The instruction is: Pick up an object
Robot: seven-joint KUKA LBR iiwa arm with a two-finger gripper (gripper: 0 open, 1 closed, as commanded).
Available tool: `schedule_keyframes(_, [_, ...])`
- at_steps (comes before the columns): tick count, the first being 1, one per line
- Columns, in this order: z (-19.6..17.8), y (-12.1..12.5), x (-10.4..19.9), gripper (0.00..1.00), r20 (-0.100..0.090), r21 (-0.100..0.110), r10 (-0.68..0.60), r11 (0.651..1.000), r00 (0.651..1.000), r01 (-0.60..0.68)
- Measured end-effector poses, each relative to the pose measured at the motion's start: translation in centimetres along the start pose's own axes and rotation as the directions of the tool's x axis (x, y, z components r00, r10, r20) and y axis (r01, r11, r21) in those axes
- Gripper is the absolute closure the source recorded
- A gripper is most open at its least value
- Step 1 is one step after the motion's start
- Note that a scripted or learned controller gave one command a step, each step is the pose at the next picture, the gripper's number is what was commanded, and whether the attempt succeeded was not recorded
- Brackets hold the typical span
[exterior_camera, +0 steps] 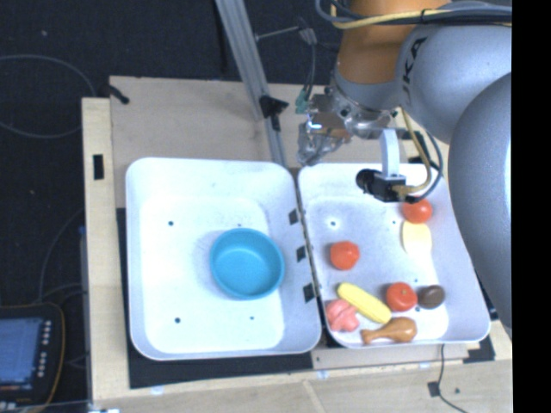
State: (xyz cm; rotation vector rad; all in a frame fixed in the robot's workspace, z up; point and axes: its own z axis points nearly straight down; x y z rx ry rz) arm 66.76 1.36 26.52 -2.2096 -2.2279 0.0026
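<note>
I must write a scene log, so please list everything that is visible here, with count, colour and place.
bins: 2, white, side by side on the bench
bowl: 1, blue, in the left bin
tomatoes: 3, red, in the right bin
banana: 1, yellow, right bin, near front
chicken leg: 1, brown, right bin, front edge
pink toy: 1, pink, right bin, front left corner
brown ball: 1, dark brown, right bin
pale piece: 1, cream, right bin
screen device: 1, dark, lower left
arm: 1, grey and orange, from the right
gripper: 1, above the bins' rear edge

Pale wooden bench (198, 119) on dark floor (52, 24); a slanted metal rail (245, 54), cables, a screen (21, 351)
</note>
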Motion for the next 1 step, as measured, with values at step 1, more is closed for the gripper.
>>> schedule_keyframes(1, [2.38, -1.68, 4.99, 1.00, 0.002, 0.001, 0.000, 1.000, 1.000, 0.000])
